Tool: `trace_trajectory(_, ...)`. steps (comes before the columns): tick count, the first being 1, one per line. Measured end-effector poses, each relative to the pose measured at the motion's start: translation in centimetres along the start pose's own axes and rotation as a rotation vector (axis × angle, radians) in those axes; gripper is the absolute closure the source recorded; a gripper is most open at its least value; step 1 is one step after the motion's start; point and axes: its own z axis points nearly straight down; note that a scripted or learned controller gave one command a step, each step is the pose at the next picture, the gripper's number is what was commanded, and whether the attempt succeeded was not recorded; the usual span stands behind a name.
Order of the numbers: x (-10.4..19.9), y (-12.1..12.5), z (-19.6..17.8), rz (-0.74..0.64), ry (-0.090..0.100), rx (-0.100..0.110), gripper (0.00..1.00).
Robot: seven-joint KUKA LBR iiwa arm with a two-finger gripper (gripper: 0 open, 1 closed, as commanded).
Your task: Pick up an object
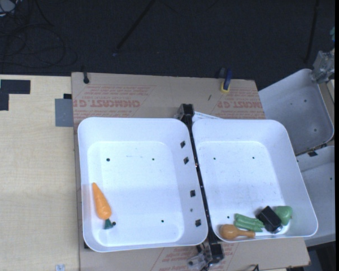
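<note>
Near edge, right bin [296, 168]: four objects are bunched in its near corner: an orange pear-shaped toy [235, 232], a green pod [248, 223], a black block [269, 219] and a green lump [283, 212]. The block touches the pod and the lump.
Near edge, left bin [82, 151]: I see one carrot [101, 202] lying flat along the left wall, well apart from the others.
Count: two bins, five objects. That is one carrot, one orange toy, two green pieces and one black block.
Progress: I judge the pick not yet begun. Every object lies on a bin floor and nothing is lifted.
Left to do: choose a target, descend, close, raise. The carrot looks easiest to me, since it lies alone.
Grip state: I cannot tell from this view.
Far side: a cardboard sheet [158, 95] lies under both bins, with a small blue clamp [226, 81] on its back edge.
</note>
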Motion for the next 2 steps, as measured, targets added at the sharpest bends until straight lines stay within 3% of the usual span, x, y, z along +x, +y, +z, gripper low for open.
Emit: trace_trajectory(2,0.13,0.12,-1.92,-0.008,-0.002,0.0,1.0)
